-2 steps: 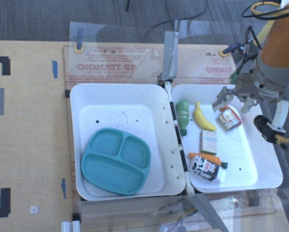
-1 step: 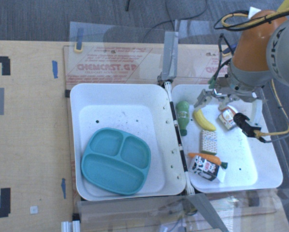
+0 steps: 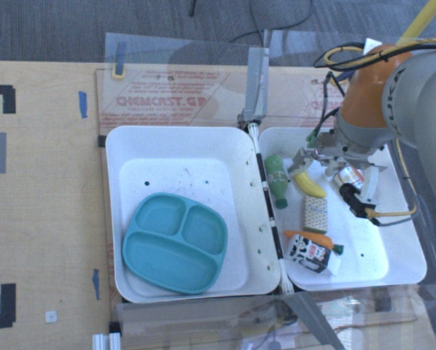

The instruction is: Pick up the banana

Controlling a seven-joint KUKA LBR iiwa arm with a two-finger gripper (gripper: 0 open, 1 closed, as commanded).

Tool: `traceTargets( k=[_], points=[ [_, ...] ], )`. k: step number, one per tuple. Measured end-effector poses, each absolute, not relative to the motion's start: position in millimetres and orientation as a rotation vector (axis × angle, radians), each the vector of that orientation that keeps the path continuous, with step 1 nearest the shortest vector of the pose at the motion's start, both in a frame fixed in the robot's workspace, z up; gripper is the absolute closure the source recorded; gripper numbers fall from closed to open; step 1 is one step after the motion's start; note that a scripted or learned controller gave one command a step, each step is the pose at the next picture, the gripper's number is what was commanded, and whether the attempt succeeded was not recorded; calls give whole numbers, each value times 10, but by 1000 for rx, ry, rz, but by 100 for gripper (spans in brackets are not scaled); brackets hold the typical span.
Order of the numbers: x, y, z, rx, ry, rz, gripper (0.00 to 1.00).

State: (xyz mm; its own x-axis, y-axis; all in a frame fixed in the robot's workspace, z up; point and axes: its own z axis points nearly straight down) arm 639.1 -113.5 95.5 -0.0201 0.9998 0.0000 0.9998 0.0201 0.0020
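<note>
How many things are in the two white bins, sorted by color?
Teal: 1, the divided plastic plate in the left bin.
Green: 1, the plastic bottle.
Yellow: 1, the banana.
Orange: 1, the carrot.
Tan: 1, the speckled rectangular block.
Black and white: 1, the patterned carton.
Total: 6, with five in the right bin.

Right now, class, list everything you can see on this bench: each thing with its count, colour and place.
Bins: two, white, side by side.
Divided plate: one, teal, left bin.
Banana: one, yellow, right bin, beside the gripper.
Bottle: one, green, right bin's left edge.
Sponge: one, beige, below the banana.
Carrot: one, orange, right bin.
Carton: one, black and white, right bin's front.
Gripper: one, grey, over the right bin.
</note>
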Motion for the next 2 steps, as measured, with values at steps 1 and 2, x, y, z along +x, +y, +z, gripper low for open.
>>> traceTargets(
  k=[1,2],
  points=[
    [6396,-1158,1060,2201,2236,5,100],
    [6675,-494,1858,2227,2213,2,100]
  ],
)
